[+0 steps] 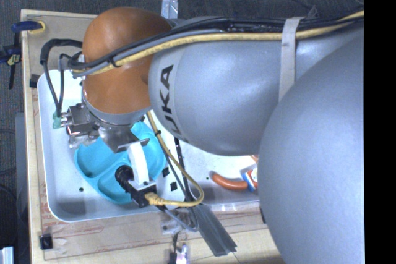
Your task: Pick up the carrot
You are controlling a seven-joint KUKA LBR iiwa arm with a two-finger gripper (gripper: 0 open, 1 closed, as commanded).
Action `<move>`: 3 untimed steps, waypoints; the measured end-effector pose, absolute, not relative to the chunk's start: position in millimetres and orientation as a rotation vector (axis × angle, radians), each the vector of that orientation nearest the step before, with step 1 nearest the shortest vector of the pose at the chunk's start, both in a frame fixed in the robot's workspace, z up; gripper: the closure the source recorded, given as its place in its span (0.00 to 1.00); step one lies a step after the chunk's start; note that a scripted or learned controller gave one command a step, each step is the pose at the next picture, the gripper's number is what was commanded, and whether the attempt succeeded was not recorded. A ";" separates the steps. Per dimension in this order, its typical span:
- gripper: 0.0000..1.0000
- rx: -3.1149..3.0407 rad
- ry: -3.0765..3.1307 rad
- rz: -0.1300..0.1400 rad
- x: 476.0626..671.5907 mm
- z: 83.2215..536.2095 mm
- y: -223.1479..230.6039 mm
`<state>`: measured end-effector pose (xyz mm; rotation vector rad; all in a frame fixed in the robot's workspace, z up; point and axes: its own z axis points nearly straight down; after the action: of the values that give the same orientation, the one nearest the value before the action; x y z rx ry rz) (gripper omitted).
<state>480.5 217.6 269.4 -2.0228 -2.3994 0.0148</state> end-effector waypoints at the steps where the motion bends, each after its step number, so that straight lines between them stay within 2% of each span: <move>1: 1.00 -1.435 -2.793 0.007 524.7 370.1 201.0; 2: 1.00 -2.059 -2.371 0.009 544.5 404.8 202.9; 3: 1.00 -2.052 -2.375 0.013 631.7 437.7 213.3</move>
<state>631.7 213.3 437.7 -2.0519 -2.3752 0.0128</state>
